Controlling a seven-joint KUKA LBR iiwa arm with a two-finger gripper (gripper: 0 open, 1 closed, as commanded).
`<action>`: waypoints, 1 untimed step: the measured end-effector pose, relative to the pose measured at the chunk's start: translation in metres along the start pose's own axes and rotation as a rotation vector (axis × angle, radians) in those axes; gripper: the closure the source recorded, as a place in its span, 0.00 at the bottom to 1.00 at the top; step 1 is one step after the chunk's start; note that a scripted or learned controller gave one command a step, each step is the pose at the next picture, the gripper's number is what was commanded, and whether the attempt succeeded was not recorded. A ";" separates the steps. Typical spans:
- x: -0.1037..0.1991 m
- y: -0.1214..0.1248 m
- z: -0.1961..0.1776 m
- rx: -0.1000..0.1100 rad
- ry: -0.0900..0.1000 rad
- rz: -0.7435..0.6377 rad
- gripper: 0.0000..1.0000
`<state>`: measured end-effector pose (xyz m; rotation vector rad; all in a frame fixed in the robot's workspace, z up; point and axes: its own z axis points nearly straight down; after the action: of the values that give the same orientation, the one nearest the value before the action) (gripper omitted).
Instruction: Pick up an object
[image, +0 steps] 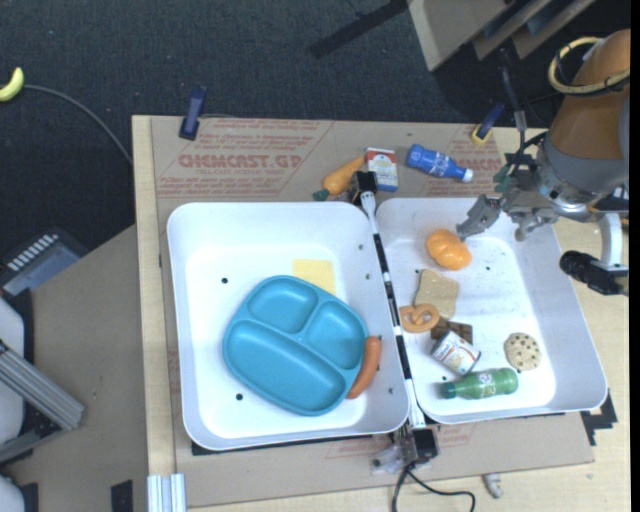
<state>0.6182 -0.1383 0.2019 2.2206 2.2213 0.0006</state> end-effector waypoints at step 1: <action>0.038 0.010 0.118 0.001 0.001 0.000 0.00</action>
<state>0.6286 -0.1006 0.0841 2.2210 2.2228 0.0005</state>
